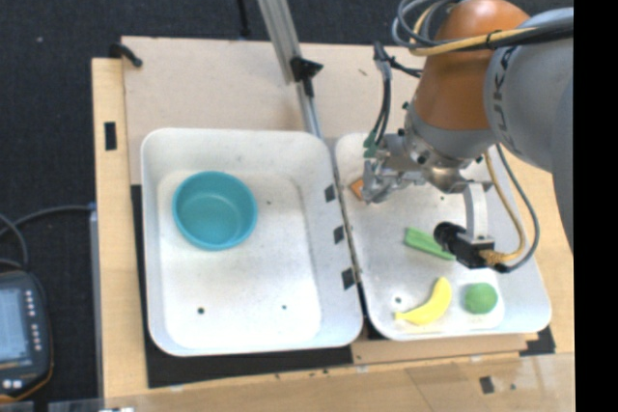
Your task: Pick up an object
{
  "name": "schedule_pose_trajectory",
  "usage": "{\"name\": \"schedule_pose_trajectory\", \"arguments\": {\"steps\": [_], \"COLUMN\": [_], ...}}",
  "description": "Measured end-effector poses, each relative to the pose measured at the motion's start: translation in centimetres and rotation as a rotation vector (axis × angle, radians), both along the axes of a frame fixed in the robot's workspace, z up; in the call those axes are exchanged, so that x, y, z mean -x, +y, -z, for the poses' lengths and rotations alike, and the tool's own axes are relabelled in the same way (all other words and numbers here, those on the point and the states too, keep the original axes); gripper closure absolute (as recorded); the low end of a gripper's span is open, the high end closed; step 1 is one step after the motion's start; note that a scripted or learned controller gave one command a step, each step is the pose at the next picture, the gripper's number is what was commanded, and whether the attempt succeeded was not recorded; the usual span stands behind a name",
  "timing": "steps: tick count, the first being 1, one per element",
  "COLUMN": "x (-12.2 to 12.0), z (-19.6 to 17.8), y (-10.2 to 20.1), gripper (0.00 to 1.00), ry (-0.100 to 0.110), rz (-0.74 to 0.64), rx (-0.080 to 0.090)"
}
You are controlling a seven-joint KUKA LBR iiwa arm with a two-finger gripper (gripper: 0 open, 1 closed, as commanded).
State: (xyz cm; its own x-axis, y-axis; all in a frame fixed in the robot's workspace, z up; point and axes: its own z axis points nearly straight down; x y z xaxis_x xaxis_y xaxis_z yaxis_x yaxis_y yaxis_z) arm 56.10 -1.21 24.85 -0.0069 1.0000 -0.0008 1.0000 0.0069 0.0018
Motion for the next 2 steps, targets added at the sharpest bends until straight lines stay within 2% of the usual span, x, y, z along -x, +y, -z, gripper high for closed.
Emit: {"name": "schedule_pose_trajectory", "arguments": {"steps": [1, 2], "x": [-2.0, -2.8], "z": [-0.4, 1.3], "y": [5.1, 10.1], "gripper": [1.0, 1.0], "ry": [0.0, 0.001], "rz": [-0.001, 0.001], "rx": [-0.002, 0.0]}}
